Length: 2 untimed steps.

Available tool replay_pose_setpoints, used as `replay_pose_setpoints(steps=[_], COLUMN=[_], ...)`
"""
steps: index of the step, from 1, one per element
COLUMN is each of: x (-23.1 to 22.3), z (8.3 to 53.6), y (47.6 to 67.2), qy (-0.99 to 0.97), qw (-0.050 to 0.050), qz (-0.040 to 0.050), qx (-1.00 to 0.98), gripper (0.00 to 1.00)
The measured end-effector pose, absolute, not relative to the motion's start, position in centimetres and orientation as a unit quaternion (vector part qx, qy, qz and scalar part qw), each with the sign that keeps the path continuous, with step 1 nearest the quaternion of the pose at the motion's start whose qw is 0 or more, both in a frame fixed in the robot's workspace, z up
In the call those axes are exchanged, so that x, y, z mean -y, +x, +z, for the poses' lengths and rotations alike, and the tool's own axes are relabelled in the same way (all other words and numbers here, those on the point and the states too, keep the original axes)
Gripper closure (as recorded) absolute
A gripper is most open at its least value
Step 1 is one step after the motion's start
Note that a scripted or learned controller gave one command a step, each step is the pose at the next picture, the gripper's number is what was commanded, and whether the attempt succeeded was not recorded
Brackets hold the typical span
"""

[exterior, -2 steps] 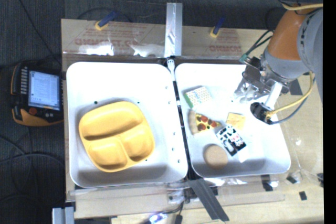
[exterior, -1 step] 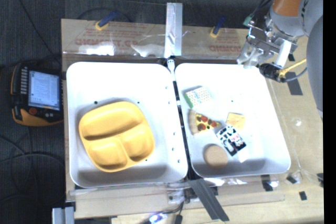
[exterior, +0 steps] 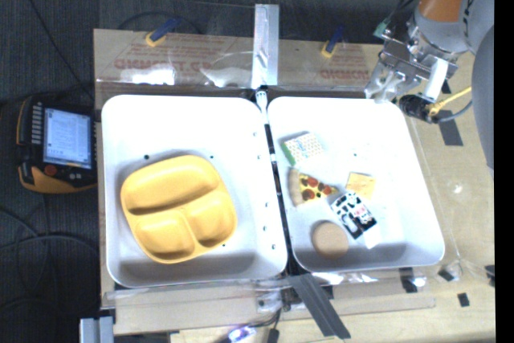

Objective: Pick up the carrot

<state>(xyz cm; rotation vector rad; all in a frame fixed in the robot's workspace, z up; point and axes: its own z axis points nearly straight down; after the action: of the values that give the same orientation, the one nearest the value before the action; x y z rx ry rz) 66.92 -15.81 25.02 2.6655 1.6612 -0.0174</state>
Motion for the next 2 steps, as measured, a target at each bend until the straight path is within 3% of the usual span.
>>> replay_pose_setpoints(steps=[1, 2], x=[15.8, 17.8], z=[25.7, 37.0], y=[67.0, 65.3], qy=[0.848, 0.771], qw=[0.001, 0.001], qz=[-0.0087, -0.0024], qx=[-0.530, -0.637], gripper=[1.00, 1.00])
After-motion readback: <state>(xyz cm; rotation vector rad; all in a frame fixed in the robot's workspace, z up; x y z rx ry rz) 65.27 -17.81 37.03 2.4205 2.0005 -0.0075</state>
